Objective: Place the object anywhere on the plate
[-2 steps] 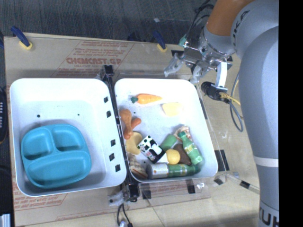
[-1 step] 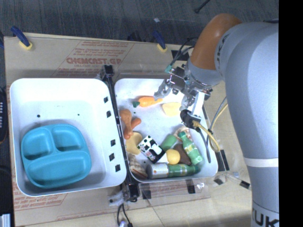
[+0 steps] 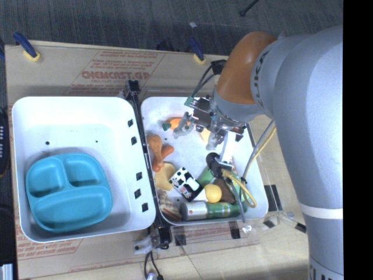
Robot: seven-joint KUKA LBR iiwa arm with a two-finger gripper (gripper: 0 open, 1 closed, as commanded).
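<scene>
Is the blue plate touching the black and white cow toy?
Apart. The camera view shows the blue plate in the left bin and the cow toy in the right bin, with the bin walls between them.

The plate (image 3: 69,192) lies in the left bin (image 3: 35,112), toward its lower-left corner. The right bin (image 3: 152,107) holds a heap of objects (image 3: 195,191), crowded along its lower edge, perhaps overlapping.

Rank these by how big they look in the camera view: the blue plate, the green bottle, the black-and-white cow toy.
1. Blue sectioned plastic plate, by far the largest.
2. Green bottle lying on its side.
3. Black-and-white cow toy, the smallest.
</scene>
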